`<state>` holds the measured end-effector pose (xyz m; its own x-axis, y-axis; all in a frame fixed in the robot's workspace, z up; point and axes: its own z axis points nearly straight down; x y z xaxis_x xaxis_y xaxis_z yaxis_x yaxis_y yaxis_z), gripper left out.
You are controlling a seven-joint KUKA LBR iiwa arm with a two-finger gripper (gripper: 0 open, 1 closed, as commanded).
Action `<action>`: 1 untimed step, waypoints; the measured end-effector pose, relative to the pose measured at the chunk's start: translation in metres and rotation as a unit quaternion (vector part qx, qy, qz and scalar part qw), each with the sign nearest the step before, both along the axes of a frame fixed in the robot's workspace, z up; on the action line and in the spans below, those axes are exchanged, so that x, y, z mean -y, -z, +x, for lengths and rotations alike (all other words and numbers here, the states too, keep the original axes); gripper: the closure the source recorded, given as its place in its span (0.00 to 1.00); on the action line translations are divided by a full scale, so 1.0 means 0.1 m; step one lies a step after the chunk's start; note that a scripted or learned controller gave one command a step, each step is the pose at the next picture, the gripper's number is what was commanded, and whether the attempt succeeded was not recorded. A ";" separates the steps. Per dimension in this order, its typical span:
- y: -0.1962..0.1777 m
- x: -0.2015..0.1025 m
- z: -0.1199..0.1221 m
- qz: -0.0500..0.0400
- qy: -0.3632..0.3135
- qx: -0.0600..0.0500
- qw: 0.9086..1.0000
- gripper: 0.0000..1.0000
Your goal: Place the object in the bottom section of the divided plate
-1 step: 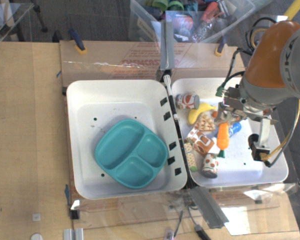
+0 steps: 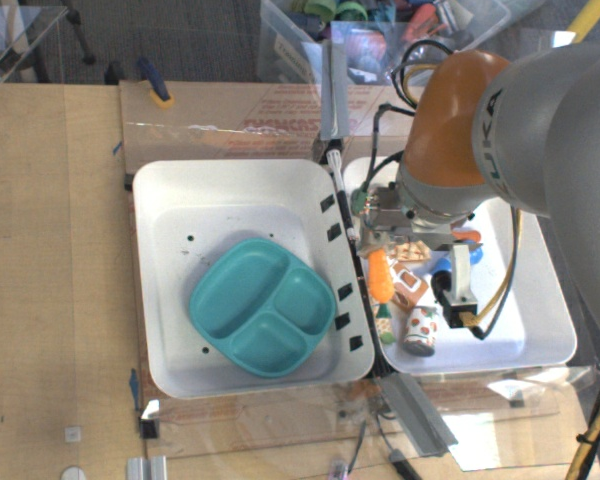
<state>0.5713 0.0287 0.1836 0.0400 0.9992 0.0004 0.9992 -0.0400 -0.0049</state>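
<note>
A teal divided plate (image 2: 263, 308) lies in the left bin (image 2: 170, 218), its three sections bare. In the right bin (image 2: 540, 318) sits a pile of small toys: an orange carrot-like piece (image 2: 379, 274), a small house-shaped box (image 2: 411, 286), a can-like item (image 2: 420, 330) and a blue piece (image 2: 443, 264). My gripper (image 2: 400, 236) hangs low over the left side of that pile, just above the orange piece and the box. The wrist and its cables hide the fingertips.
A black-marked divider (image 2: 342, 238) runs between the two bins. Behind the bench stands a transparent tub (image 2: 380, 8) full of colourful toys. Bare wooden benchtop (image 2: 50, 268) lies to the left. My arm covers the upper right of the right bin.
</note>
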 end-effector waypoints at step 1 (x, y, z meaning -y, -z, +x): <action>0.24 -0.80 0.02 0.000 -0.127 0.000 0.992 1.00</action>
